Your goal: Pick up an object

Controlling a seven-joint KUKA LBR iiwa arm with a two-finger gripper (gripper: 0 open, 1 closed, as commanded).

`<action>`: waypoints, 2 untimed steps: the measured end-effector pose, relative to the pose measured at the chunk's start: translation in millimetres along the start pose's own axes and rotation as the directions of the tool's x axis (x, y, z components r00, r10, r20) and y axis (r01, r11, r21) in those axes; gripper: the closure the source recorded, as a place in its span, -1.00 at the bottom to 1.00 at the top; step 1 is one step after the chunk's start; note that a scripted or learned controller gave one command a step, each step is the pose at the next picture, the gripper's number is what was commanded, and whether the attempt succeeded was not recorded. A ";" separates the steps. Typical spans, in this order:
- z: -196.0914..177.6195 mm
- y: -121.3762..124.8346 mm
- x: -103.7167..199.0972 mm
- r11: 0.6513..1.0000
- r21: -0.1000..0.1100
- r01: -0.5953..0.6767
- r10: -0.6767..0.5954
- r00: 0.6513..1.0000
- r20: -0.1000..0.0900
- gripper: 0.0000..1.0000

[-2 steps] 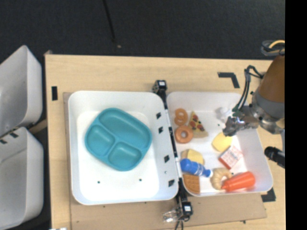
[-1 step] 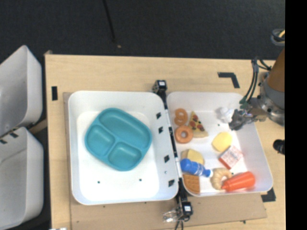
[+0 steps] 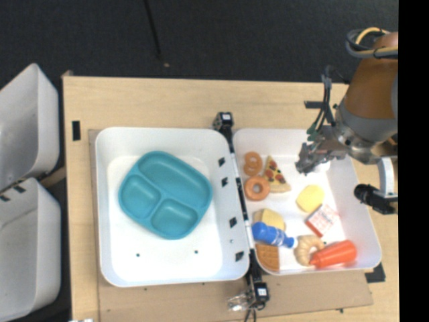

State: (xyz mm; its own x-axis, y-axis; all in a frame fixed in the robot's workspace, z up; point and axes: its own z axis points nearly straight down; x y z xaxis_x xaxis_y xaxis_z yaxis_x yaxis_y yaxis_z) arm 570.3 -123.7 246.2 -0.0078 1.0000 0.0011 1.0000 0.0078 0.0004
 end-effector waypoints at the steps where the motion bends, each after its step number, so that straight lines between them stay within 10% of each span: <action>1: 7.7 33.9 53.1 1.000 0.001 0.000 0.000 1.000 0.001 1.00; 2: 18.3 57.9 101.8 1.000 0.001 -0.001 0.001 1.000 0.001 1.00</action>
State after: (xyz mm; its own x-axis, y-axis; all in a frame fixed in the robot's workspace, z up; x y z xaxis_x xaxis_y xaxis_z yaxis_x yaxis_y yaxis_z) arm 627.5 -21.4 228.0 -0.0069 1.0000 0.0003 1.0000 0.0069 -0.0010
